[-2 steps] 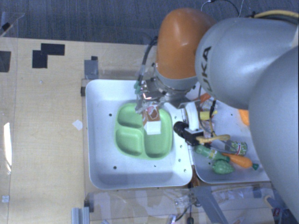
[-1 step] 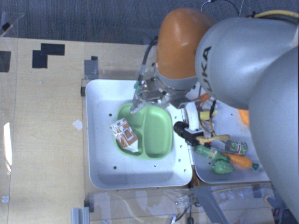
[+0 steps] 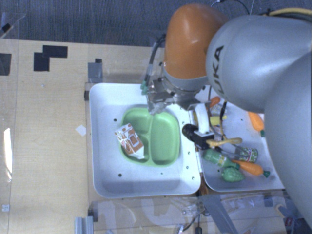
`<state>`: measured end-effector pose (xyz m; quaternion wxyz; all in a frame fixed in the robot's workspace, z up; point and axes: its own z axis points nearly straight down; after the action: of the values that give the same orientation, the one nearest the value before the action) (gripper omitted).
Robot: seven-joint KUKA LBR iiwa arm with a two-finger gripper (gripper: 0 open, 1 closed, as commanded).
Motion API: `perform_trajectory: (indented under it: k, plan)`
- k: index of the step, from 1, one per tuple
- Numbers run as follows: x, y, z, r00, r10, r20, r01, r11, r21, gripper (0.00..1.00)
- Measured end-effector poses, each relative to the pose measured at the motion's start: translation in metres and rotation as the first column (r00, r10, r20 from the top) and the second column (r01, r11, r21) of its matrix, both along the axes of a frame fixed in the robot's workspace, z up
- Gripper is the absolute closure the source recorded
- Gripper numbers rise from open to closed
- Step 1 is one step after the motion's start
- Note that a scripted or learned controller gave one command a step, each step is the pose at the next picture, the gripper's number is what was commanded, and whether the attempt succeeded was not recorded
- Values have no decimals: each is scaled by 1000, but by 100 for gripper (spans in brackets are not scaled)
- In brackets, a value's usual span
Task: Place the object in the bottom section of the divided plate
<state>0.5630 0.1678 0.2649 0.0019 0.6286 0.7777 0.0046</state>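
Note:
A green divided plate (image 3: 163, 139) lies in the left white bin (image 3: 105, 130). A small white packet with an orange-brown pattern (image 3: 130, 140) rests on the plate's lower left part, overlapping its left rim. My gripper (image 3: 156, 104) hangs over the plate's upper edge, near the ridge between the sections, and nothing shows between its tips. The packet lies apart from the gripper, to the lower left of it. The grey arm with its orange band covers the upper right of the view.
The right bin (image 3: 243, 184) holds a carrot (image 3: 251, 167), a green bottle (image 3: 229, 156), a green lumpy item (image 3: 232, 175), a yellow utensil (image 3: 228, 141) and an orange piece (image 3: 256, 121). The arm hides much of that bin.

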Motion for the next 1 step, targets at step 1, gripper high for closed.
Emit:
perform_trajectory:
  k: [1]
  plan:
    - [-73,42,-56,998,-58,-7,58,998,-3,100]
